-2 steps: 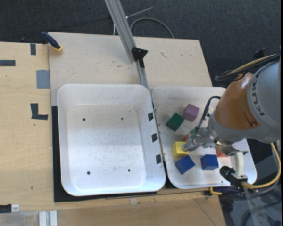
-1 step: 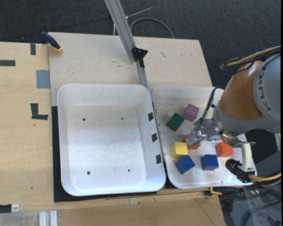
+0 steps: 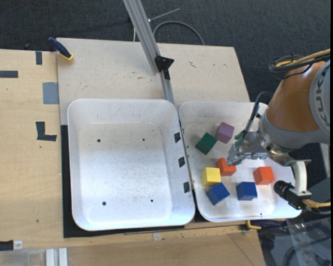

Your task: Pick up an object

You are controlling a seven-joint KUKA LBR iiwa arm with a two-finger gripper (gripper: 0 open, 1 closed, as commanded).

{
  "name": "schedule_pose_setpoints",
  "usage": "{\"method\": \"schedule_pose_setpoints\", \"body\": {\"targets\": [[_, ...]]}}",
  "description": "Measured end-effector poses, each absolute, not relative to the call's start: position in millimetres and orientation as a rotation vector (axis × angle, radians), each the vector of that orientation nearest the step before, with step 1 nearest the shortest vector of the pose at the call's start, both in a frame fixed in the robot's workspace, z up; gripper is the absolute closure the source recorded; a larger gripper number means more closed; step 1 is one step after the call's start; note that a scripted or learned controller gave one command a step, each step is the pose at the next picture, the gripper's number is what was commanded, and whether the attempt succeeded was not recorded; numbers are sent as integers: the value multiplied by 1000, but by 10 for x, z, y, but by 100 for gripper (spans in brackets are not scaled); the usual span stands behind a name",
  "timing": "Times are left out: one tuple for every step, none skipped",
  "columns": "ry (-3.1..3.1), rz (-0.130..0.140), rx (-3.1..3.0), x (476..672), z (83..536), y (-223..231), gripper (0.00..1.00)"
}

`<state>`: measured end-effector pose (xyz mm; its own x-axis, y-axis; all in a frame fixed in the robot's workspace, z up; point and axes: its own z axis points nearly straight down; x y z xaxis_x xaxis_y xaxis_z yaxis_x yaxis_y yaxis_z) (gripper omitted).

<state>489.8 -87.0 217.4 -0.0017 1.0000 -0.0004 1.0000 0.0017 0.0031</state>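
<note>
The left shallow white bin (image 3: 122,168) lies bare; in the right white bin (image 3: 200,115) a small red-orange block (image 3: 227,167), likely light and rigid, sits beside a yellow cube (image 3: 212,175). The gripper (image 3: 233,158) hovers at it; take its flat opposite faces

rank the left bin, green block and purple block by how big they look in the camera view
1. left bin, by far the largest
2. green block and purple block, which look about alike, so no ranking between them
</note>
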Motion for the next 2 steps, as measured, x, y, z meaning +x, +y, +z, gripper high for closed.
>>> {"method": "schedule_pose_setpoints", "body": {"targets": [[2222, 1, 2219, 4905, 2408, -867, 100], [2227, -2, 2216, 5292, 2283, -468, 100]]}}
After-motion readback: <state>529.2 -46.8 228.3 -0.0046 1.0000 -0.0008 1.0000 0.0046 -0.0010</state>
